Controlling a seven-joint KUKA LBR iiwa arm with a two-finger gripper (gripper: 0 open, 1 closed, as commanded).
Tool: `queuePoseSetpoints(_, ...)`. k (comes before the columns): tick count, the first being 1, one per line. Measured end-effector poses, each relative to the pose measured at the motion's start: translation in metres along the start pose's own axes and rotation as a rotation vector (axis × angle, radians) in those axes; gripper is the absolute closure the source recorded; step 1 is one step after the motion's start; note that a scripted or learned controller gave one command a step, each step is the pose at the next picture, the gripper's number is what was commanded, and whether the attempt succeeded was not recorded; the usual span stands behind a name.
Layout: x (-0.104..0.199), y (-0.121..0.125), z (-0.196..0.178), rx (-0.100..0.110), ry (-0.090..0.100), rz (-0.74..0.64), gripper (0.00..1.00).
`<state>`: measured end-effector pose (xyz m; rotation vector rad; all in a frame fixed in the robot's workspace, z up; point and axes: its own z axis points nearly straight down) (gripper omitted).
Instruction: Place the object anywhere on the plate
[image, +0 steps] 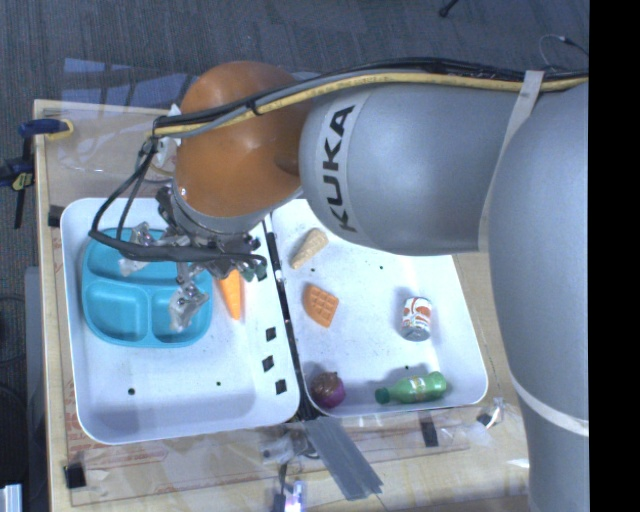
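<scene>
the grey arm (430, 160) is the biggest thing here, sweeping in from the right and crossing over the top of the right bin, with its orange band (235, 140) hanging above the seam between the two bins. a yellow and black cable bundle (400, 75) runs along its upper side. below the orange band the wrist points down toward the left bin, and the tool (185, 295) reaches over the blue plate; whether it is apart or together i cannot tell, since the wrist and its own hardware hide the tips, and no object can be seen gripped in it.

the desk (55, 150) carries both bins side by side. the left bin (150, 410) holds the blue plate (110, 300), a divided tray lying in the upper left part of that bin. just right of the plate, on the white floor of the bin and beside the tool, lies the orange carrot (232, 295), pointing down, close to the plate's edge but not on it.

the right bin (455, 300) holds the other items, well apart from each other: a green bottle (412, 388) lying on its side near the lower edge, a red and white can (417, 317) at the right, an orange waffle-like piece (321, 305) near the middle, a pale bread piece (308, 247) at the upper left, and a dark purple onion-like item (327, 388) in the lower left corner.
</scene>
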<state>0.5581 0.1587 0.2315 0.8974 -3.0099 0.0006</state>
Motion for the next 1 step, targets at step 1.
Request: queuePoseSetpoints(1,0.0322,-0.0156,0.0119,0.0,0.0,-0.528,0.0)
